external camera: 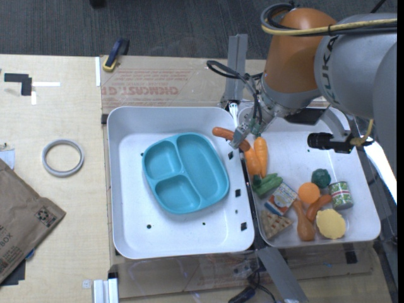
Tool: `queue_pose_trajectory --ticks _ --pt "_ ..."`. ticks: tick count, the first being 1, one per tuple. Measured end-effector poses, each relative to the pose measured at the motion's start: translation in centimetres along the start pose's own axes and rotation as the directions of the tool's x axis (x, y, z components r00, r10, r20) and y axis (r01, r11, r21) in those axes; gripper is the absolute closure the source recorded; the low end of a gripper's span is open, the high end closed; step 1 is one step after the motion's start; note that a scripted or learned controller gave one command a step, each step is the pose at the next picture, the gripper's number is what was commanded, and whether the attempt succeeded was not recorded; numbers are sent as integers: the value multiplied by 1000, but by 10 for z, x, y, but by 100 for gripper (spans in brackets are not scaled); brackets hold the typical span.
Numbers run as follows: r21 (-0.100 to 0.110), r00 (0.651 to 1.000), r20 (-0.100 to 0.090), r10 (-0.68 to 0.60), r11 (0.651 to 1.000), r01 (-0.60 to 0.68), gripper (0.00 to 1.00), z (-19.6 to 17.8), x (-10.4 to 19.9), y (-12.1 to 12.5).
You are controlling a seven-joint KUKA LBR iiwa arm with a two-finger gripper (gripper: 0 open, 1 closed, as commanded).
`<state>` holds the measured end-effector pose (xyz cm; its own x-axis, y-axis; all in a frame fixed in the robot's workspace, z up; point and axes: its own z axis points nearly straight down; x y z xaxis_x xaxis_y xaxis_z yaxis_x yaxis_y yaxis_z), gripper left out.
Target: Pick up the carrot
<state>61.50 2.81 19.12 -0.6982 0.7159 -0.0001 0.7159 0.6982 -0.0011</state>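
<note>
Here, at the far left of the surface (50, 100), a tape ring (63, 157) lies flat, with a brown paper bag (22, 216) below it at the edge. A blue clip (116, 52) sits near the top of a cardboard sheet (158, 84) behind the bins.

The left bin (126, 232) holds a blue divided plate (185, 172), tilted a little in the bin's middle. A thin orange sausage (223, 132) lies near that bin's upper right corner, just beside the end effector (242, 137).

The end effector hangs over the divide between the two bins, its tip low at the upper left corner of the right bin (366, 232). Whether its fingers are spread or pressed together, I cannot tell; nothing is clearly seen pinched between them.

The carrot (257, 157) lies in the right bin against its left wall, just below and right of the end effector's tip, seemingly touching it or nearly so. Below the carrot rests a green vegetable (267, 184), then a small packet (281, 199) and a waffle-like cracker (275, 222). Further right sit an orange (308, 193), a long sausage (305, 226), a yellow piece (331, 223), a dark green lump (320, 177) and a small can (341, 194).

The grey arm (360, 62), with its orange band (300, 49), reaches in from the upper right.
</note>
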Motion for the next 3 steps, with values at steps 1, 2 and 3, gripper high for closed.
queue_pose_trajectory --ticks 1,2,3 --pt "-2 961 5 -278 961 278 100 -67 -65 -40" --pt "-2 961 5 -278 961 278 0 -67 -65 -40" --pt "-1 924 2 -382 924 382 0 0 -80 -55"
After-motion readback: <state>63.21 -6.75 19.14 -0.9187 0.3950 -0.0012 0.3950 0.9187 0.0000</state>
